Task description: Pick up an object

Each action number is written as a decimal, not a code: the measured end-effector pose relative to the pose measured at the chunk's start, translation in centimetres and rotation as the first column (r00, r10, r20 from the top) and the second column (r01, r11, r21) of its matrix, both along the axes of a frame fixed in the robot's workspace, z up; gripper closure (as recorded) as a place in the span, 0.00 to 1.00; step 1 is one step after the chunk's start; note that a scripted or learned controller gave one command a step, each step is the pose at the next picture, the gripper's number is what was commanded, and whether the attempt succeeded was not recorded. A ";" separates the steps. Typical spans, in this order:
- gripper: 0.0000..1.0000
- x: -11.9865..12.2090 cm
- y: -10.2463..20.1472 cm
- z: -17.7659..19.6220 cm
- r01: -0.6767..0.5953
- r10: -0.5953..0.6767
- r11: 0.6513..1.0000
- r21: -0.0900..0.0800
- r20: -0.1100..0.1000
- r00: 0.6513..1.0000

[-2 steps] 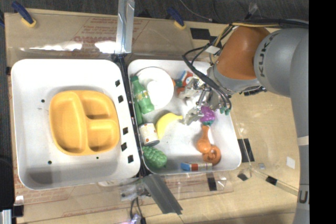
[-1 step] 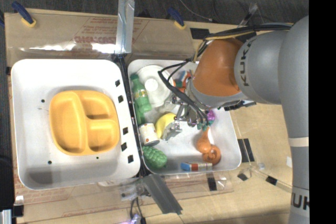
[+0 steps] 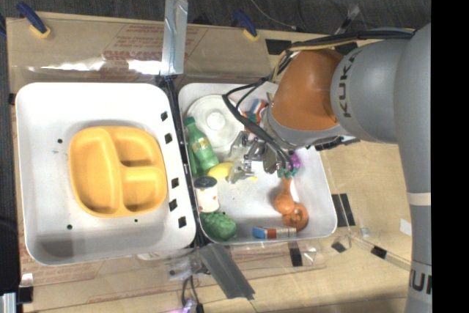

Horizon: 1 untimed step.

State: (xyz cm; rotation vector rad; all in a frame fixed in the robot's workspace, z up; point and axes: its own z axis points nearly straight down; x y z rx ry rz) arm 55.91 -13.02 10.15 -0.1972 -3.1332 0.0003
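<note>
A view from above and at a slant shows a cardboard-covered tabletop point(image 3: 366, 187) carrying two shallow white bins side by side. The left bin point(image 3: 37, 157) holds a yellow divided tray point(image 3: 117, 170) resting flat near its centre.

The right bin point(image 3: 322, 194) is crowded with small things. Taking the bin's middle as the clock's centre: a white round dish point(image 3: 212, 117) lies at about eleven o'clock, and a green bottle point(image 3: 199, 146) lies along the left wall at nine to ten o'clock. A yellow lemon-like piece point(image 3: 221, 171) sits near the centre, just beside the bottle's lower end. A small jar with a white lid point(image 3: 207, 196) stands at about eight o'clock, with a green leafy lump point(image 3: 219, 226) below it at seven. A marker with a blue cap point(image 3: 272, 232) lies along the near wall at six o'clock. An orange gourd-shaped toy point(image 3: 289, 207) lies at about four to five o'clock.

The grey arm point(image 3: 388, 95) with its orange band reaches in from three o'clock. Its gripper point(image 3: 253, 159) hangs over the bin's centre, right of the lemon-like piece. The fingers are lost among dark metal parts and cables, so I cannot tell whether they are apart or together, nor whether they grip anything. A purple and green bit point(image 3: 292, 163) shows just right of the gripper.
</note>
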 end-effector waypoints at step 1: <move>1.00 6.3 -1.6 14.1 0.156 -0.156 0.988 -0.002 0.016 0.988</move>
